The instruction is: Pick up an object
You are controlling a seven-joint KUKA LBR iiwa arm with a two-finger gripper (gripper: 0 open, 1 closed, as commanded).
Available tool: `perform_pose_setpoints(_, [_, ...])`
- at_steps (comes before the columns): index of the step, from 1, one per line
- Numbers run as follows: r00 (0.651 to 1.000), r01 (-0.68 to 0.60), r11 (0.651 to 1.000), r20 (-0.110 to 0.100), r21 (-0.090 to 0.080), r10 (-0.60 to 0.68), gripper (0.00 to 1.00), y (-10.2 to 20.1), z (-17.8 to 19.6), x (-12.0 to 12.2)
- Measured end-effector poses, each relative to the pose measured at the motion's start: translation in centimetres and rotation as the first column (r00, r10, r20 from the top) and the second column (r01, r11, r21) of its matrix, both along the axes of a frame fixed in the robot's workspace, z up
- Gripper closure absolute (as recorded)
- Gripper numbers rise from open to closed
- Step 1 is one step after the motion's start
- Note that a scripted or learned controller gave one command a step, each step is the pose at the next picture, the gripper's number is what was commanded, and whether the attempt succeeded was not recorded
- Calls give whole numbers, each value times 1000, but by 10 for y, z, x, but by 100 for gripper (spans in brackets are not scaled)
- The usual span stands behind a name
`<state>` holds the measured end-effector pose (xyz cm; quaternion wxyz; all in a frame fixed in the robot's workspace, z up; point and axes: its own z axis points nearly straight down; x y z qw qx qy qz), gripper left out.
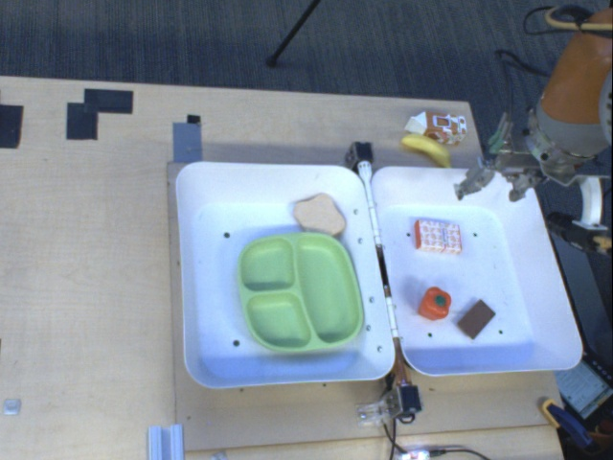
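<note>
Over the right bin's far right corner, your fingers hang spread open, gripping nothing. From them, the box lies toward seven o'clock; the tomato and brown block near six, well apart.

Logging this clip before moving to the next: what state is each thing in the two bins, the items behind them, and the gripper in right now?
Gripper: open, over the right bin's far edge, holding nothing.
Green divided plate: flat in the left bin, compartments bare.
Beige bread piece: lying against the plate's far edge.
Red-and-white packet: flat in the right bin.
Orange toy: resting on the bin floor.
Brown block: lying tilted beside it.
Banana: outside the bins.
</note>
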<state>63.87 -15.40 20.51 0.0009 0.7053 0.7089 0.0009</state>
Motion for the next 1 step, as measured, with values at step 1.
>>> perform_pose_setpoints(1, [1000, 3, 1000, 2, -1, -3, 0, 6, -118, -53])
